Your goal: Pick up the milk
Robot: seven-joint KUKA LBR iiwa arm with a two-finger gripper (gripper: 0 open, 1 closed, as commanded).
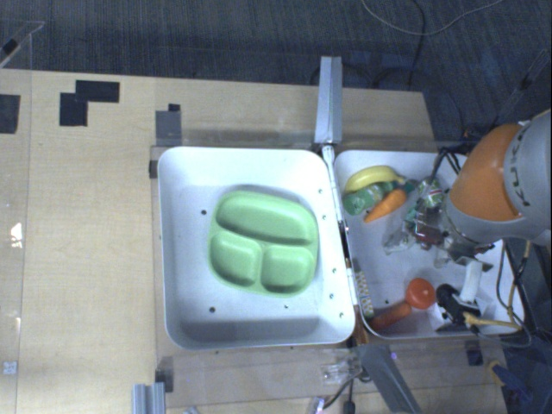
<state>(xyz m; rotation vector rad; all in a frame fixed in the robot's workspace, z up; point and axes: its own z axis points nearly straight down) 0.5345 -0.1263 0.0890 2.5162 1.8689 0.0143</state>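
Bench (86, 231) of pale wood carries two shallow white bins side by side. The left bin (172, 231) holds a green tray (263, 241) with three compartments, one long at the far side and two smaller at the near side; it lies flat near the bin's middle, and its compartments hold nothing. The right bin (379, 266) holds several items. A yellow banana (371, 178) lies at the far left corner, with a green item (360, 202) just beside it on the near side and an orange carrot (385, 205) slanting against the two. A red-orange round item (420, 293) sits toward the near side, and a reddish-brown item (392, 316) lies close to the near left corner, just beside the round one. The arm (517, 188) reaches in from the right, its orange band (479, 184) over the right bin's far right part. The gripper (424, 224) is low over the middle of the right bin, right of the carrot and apart from it. Whether the gripper is released or clenched cannot be told, and nothing can be confirmed in its grasp. The milk cannot be picked out with certainty among the right bin's contents. A pale greyish shape (399, 236) lies just left of the gripper, touching or nearly so, but its identity cannot be told.
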